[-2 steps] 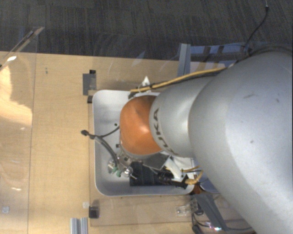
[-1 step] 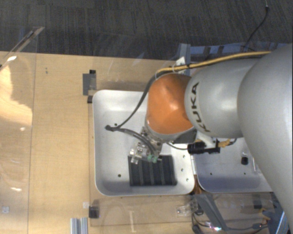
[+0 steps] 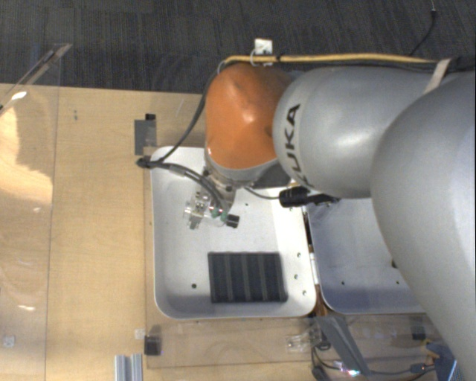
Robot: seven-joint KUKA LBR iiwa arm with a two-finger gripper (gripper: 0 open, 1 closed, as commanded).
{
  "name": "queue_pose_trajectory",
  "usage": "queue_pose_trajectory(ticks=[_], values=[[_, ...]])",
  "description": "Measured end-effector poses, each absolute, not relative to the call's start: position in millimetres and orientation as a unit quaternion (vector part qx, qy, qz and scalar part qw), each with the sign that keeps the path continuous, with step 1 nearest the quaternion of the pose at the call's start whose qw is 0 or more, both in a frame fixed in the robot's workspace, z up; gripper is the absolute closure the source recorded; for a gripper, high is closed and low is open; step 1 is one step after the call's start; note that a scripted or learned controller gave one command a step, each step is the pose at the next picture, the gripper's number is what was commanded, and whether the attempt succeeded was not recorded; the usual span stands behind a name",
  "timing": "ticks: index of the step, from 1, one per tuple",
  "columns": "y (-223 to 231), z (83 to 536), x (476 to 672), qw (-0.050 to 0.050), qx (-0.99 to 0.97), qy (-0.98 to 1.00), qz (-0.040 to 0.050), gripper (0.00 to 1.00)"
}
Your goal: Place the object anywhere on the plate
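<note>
- Hand [image 3: 202, 212] hovers over the left bin [image 3: 167, 245]; whether it holds anything, I cannot tell.
- Ribbed dark plate [image 3: 246, 277] looks stiff, flat and stable.

Dark carpet [image 3: 111, 22] beyond wooden bench [image 3: 82, 223]

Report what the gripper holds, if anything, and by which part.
Cannot be told: the gripper hangs over the left bin, above the dark ridged plate, too small and cluttered to judge.

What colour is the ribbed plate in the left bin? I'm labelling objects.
Black, with lengthwise ridges: the plate, seen in the camera view.
</note>
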State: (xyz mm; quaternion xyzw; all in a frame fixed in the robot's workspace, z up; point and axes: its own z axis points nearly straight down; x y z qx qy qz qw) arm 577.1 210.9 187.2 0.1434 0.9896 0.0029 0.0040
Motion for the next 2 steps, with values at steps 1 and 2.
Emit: queue_pose_trajectory(ticks=[1,2], values=[[236.0,251.4,644.7,0.005,0.112,0.994,0.003,1.0],[235.2,170.5,662.9,0.002,0.22,0.976,0.0021,1.0]])
